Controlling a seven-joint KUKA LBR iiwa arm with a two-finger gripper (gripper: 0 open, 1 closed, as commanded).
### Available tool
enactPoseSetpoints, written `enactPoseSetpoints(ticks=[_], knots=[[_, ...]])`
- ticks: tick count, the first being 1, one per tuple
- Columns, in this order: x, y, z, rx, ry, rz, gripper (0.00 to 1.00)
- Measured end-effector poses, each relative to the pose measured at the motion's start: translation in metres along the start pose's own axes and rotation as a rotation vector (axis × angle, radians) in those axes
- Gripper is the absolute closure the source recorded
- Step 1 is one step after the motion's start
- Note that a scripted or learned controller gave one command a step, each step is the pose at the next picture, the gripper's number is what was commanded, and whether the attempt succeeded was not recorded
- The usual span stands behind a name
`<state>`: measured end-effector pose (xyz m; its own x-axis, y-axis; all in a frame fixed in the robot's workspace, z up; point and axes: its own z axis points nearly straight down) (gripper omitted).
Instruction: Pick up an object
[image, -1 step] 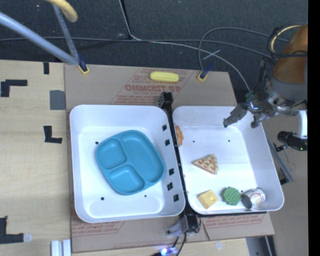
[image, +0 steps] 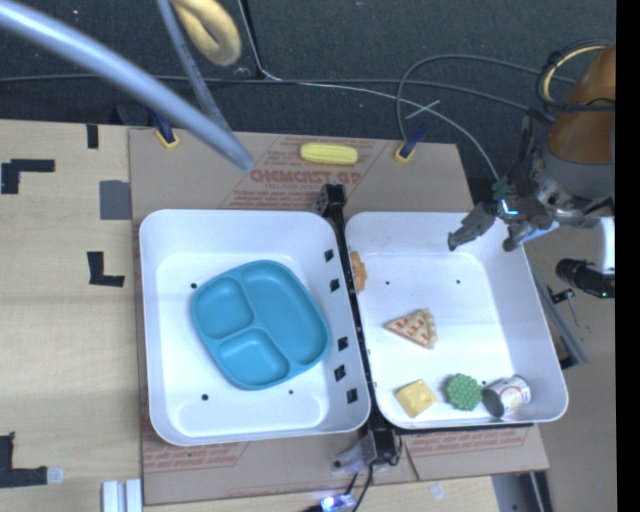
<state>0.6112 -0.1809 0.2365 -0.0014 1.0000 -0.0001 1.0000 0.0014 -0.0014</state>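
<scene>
The fingers (image: 470, 232) are spread open with nothing between them, above the right bin (image: 520, 330), where a pizza slice (image: 413, 327), cheese cube (image: 414, 397), green ball (image: 462, 391) and can (image: 506, 396) are seen. A blue divided plate (image: 260, 322) is kept in the left bin (image: 160, 330). A yellow banana (image: 328, 154) lies on the table (image: 60, 300).

Divided plate (image: 260, 323) in left bin (image: 160, 300), pizza slice (image: 413, 327) in right bin (image: 520, 330).
</scene>
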Motion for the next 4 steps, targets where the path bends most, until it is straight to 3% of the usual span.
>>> enactPoseSetpoints(ticks=[3, 4], knots=[[0.006, 0.001, 0.154, -0.001, -0.002, -0.001, 0.0], [0.005, 0.003, 0.14, -0.006, -0.004, -0.001, 1.0]])
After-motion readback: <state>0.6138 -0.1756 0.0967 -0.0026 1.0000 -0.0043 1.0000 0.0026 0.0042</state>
